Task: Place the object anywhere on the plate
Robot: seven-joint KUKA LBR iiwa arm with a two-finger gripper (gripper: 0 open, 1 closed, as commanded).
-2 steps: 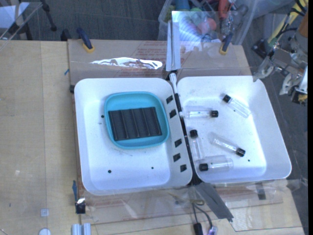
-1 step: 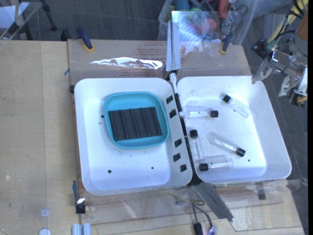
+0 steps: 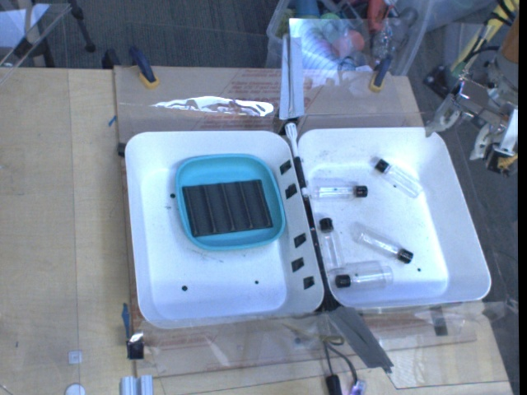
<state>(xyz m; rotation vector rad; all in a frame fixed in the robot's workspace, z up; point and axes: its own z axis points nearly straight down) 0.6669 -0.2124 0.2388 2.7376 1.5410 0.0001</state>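
A teal square plate (image 3: 227,166) with a dark ribbed insert (image 3: 226,206) lies in the left white bin (image 3: 156,262). Several clear vials with black caps are scattered in the right bin (image 3: 461,262): one at the back (image 3: 395,177), one near the divider (image 3: 340,192), one at the front (image 3: 362,278), among others. My gripper (image 3: 473,126) hangs above and just outside the right bin's back right corner, away from the vials and far from the plate. Nothing shows in its grasp.
Black clips (image 3: 295,220) line the seam between the two bins. A clear tub of colourful items (image 3: 354,11) stands behind the bins. Cardboard (image 3: 198,89) lies under the back of the bins, and cables (image 3: 338,360) run at the front.
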